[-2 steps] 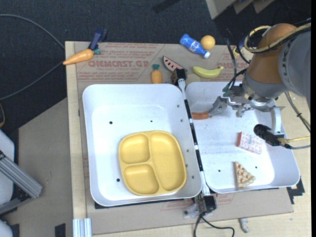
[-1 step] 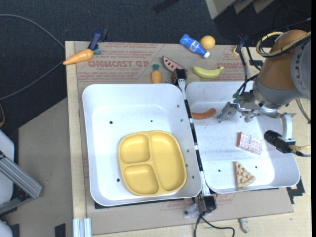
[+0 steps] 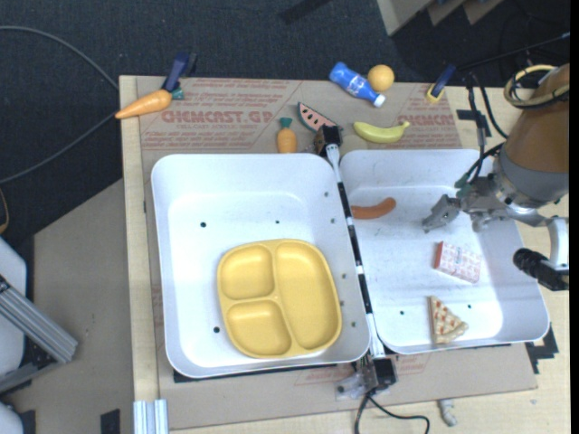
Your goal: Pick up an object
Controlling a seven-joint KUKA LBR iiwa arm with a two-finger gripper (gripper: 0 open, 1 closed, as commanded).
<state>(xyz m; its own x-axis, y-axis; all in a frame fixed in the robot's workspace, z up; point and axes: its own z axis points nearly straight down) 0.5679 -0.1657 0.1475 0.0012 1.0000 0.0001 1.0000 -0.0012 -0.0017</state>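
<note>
The right bin (image 3: 507, 174) holds a reddish sausage (image 3: 373, 209) at its left side, a pink and white wafer block (image 3: 457, 261) in the middle and a pizza slice (image 3: 446, 320) near the front. My gripper (image 3: 460, 217) hangs over the bin's middle, just behind the wafer block and to the right of the sausage. Its two fingers are spread open with nothing between them. The grey arm with its orange band reaches in from the right.
A yellow divided plate (image 3: 279, 295) lies in the left bin (image 3: 181, 206). Behind the bins on the bench lie a carrot (image 3: 145, 105), a watermelon slice (image 3: 313, 116), a banana (image 3: 381, 131), a blue bottle (image 3: 355, 83) and an orange (image 3: 382, 77).
</note>
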